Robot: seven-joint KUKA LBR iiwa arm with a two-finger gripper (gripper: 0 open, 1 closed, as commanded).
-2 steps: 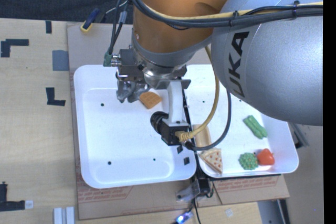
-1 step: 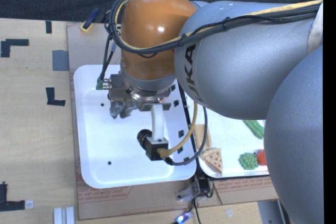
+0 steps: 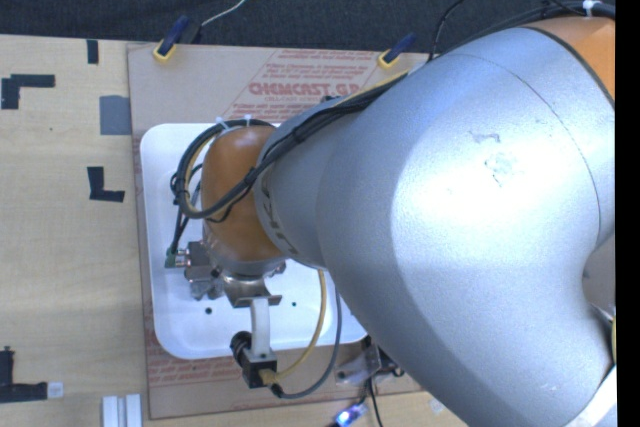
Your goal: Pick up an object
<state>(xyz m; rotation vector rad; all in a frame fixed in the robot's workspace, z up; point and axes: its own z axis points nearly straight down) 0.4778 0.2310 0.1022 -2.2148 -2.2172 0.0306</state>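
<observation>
Left: bare tabletop (image 3: 60,245) with black tape marks (image 3: 100,185). Next, the white bin (image 3: 172,325), sitting on a printed board (image 3: 300,85). The object to pick is hidden from me, likely under the wrist inside this bin. I can't judge weight, stiffness or a grip spot. My guess is small and light, best taken across its narrowest side. The tool (image 3: 225,285) sits low over the bin floor. I can't tell how open it is or whether it has anything. The grey arm (image 3: 450,215) covers the right.

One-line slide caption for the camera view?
Grey KUKA arm reaches in from the right, its wrist over a white bin, hiding most of the bin's floor.
</observation>
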